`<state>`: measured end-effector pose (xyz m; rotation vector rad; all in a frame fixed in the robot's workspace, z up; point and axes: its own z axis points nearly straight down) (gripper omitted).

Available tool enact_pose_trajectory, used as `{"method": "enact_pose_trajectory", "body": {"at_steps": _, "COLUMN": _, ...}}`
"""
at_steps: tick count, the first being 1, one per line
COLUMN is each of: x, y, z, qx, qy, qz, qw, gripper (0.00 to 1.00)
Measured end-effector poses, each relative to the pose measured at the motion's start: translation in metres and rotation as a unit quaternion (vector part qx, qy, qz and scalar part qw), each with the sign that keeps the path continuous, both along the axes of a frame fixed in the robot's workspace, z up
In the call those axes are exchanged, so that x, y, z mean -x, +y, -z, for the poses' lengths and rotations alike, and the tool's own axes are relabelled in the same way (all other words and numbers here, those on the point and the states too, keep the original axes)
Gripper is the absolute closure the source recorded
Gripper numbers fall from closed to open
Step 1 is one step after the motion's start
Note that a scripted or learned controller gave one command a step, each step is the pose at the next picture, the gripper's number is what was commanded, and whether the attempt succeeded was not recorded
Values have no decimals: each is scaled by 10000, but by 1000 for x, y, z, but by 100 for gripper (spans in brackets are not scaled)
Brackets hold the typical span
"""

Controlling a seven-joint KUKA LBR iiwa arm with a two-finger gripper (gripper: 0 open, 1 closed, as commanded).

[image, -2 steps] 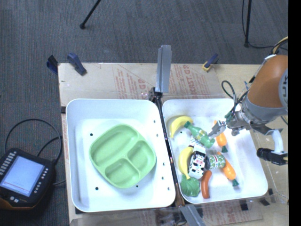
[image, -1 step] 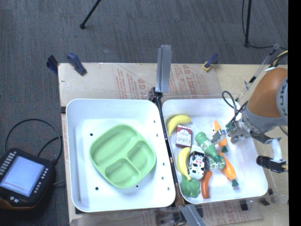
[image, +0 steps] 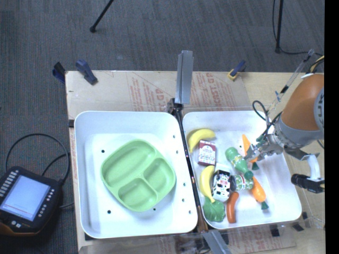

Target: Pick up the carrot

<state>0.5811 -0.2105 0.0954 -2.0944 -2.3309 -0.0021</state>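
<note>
Two carrots lie in the right bin (image: 280, 115). One slim orange carrot (image: 246, 143) sits near the bin's middle, beside a green bottle (image: 239, 165). The other carrot (image: 258, 191), which has a green top, lies nearer the front right corner. My gripper (image: 257, 152) reaches in from the right and hangs low, right against the slim carrot's near end. The grey wrist and the orange band (image: 303, 103) rise behind it. Whether the carrot is between the gripper's tips is not clear at this size.
The right bin also holds two bananas (image: 200, 137), a red box (image: 207, 153), a black-and-white cow toy (image: 222, 184), a green vegetable (image: 214, 210) and a red sausage (image: 232, 206). In the left bin (image: 85, 142) lies a green divided plate (image: 137, 174). A tablet (image: 25, 197) sits at the far left.
</note>
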Motion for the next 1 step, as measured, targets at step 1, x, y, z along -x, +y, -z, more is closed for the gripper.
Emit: {"method": "enact_pose_trajectory", "body": {"at_steps": 1, "x": -11, "y": 91, "z": -89, "qx": 24, "qy": -15, "qz": -246, "qw": 9997, "gripper": 100}}
